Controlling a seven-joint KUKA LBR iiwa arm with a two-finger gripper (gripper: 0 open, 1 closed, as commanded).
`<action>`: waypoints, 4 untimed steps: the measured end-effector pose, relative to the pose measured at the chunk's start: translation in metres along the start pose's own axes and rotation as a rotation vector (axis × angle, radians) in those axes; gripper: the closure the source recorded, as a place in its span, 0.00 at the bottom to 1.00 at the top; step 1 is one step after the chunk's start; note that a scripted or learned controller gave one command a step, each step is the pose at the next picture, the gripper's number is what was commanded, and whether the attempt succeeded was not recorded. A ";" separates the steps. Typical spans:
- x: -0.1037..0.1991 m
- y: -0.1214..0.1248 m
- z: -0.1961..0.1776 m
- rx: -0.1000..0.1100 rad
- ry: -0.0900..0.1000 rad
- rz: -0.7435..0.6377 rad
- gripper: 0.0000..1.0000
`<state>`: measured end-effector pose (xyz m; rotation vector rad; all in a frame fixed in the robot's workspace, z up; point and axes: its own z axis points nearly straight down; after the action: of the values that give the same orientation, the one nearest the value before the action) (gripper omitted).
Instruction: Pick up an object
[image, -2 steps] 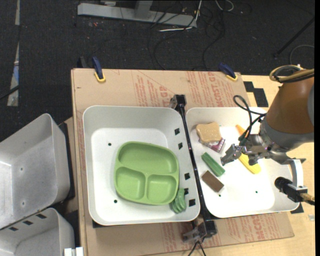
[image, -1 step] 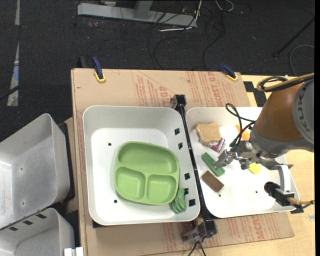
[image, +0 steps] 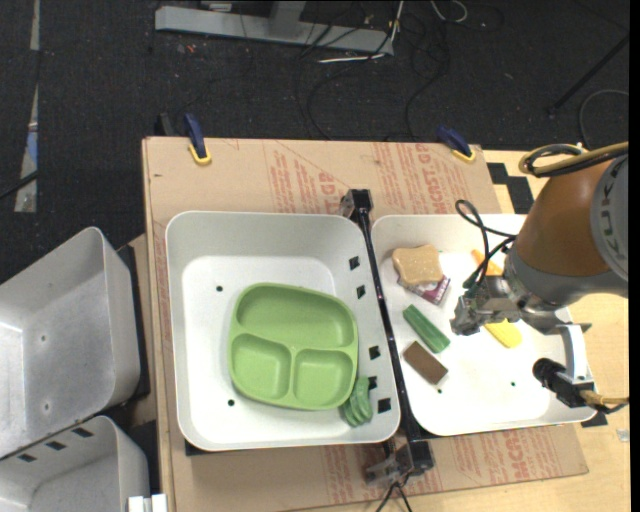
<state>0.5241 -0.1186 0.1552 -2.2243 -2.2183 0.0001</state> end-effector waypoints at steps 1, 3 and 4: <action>0.008 0.008 -0.051 -0.006 -0.001 -0.006 1.00; 0.058 0.010 -0.071 0.001 0.002 -0.011 1.00; 0.107 0.007 -0.081 -0.001 0.002 -0.011 1.00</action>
<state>0.5310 -0.0115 0.2362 -2.2112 -2.2301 -0.0030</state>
